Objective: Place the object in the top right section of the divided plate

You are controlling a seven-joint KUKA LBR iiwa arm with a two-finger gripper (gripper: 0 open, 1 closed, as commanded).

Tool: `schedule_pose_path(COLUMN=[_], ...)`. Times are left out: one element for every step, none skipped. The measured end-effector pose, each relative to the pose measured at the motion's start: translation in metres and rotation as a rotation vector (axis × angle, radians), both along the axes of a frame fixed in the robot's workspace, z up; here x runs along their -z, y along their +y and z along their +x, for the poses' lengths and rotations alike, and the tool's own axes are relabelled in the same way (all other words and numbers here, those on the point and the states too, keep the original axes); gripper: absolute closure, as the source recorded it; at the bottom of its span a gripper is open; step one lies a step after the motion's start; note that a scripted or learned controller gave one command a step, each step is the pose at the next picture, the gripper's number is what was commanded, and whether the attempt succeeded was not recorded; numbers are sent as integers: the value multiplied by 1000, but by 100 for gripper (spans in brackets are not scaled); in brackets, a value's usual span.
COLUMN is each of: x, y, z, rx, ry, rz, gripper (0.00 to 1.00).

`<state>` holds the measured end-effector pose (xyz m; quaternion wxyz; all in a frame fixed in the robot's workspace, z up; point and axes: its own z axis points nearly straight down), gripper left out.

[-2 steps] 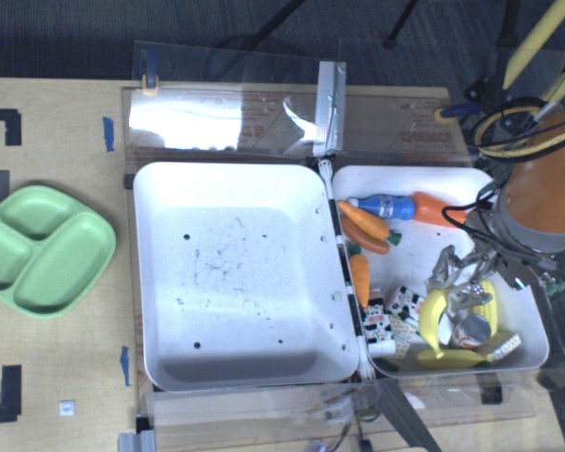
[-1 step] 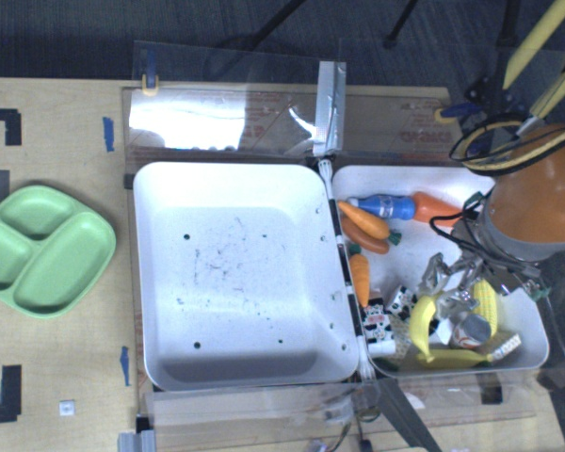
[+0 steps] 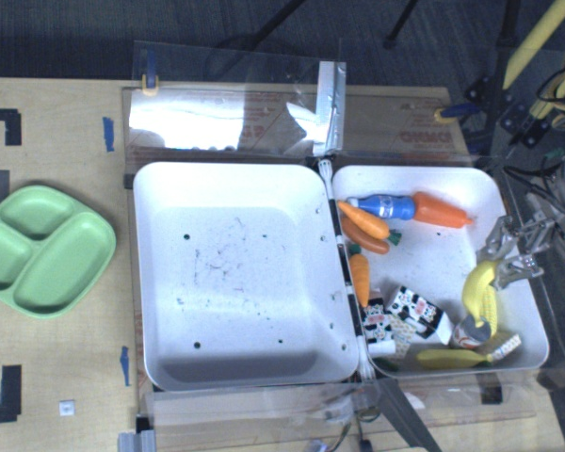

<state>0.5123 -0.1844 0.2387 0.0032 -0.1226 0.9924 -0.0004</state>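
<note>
Several toys are lying in the right bin (image 3: 490, 188). Near the banana (image 3: 477, 290), which looks light and smooth and best pinched mid-length, the end effector (image 3: 508, 252) is hovering, grip state unclear.

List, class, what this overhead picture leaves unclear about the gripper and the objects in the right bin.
- Gripper: finger state unreadable, metal parts blur together.
- Yellow banana: lower end hidden among clutter.
- Patterned box: print too small to read.
- Right bin: front wall blurred by clear plastic.

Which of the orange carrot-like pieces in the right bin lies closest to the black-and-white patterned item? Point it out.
The small carrot against the divider, pointing down toward the black-and-white patterned item. The other carrots lie further up, beside the blue bottle.
</note>
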Motion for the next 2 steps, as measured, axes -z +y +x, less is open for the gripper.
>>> schedule_pose_path(x=[42, 58], y=[-39, -37], z=[-17, -5], rx=[-206, -490], ry=[3, 1], rz=[0, -1], gripper=[100, 100])
